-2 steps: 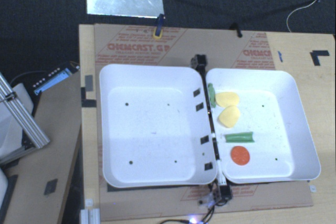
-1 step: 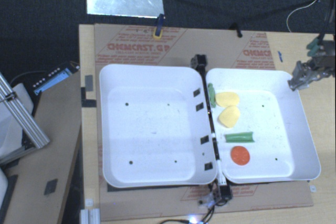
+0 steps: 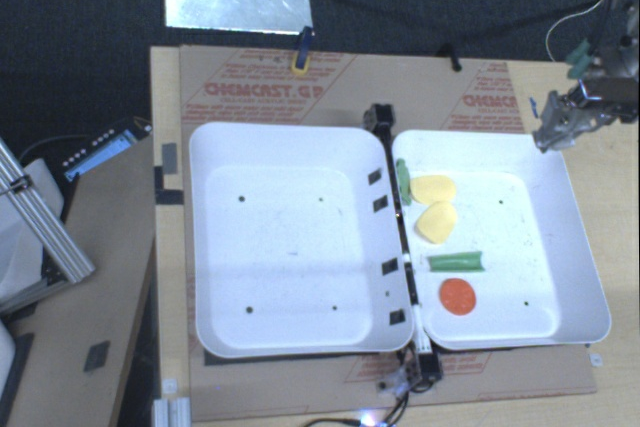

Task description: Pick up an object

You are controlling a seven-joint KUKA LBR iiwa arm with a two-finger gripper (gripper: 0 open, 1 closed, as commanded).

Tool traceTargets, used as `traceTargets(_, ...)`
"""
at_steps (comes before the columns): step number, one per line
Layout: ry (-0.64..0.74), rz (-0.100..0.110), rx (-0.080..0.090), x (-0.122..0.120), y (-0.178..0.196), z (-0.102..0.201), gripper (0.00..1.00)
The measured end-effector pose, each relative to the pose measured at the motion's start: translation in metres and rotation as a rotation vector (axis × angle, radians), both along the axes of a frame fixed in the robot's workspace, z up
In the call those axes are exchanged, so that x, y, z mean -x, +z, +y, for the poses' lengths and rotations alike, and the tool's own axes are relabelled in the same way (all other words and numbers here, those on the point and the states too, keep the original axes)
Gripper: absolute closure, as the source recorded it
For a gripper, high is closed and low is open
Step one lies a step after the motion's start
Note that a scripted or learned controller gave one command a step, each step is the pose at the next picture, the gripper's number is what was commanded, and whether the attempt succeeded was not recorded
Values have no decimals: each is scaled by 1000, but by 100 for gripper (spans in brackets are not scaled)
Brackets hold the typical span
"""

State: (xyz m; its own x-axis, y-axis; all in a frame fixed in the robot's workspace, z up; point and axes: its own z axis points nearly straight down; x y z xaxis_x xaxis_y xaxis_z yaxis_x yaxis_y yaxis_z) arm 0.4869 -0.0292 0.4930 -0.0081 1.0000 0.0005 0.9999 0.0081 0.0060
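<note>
Gripper (image 3: 553, 137) hangs over the right bin's (image 3: 575, 215) far right corner, can't tell its state; the yellow pieces (image 3: 435, 205) lie down-left of it.

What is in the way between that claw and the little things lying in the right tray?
Nothing visible. The gripper hangs by the right bin's far right corner, and bare white floor lies between it and the two yellow pieces, the green stick and the red disc grouped near the divider.

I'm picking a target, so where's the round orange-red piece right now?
The round orange-red piece lies in the right bin, near its front-left corner, just below the green stick.
</note>
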Motion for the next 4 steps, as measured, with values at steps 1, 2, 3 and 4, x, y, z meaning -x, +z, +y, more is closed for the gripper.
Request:
traceTargets(1, 0, 0, 0, 0, 27, 38, 100)
traceTargets(2, -1, 2, -1, 0, 43, 71, 100)
traceTargets(3, -4, 3, 0, 0, 42, 69, 0)
traceTargets(4, -1, 0, -1, 0, 54, 69, 100)
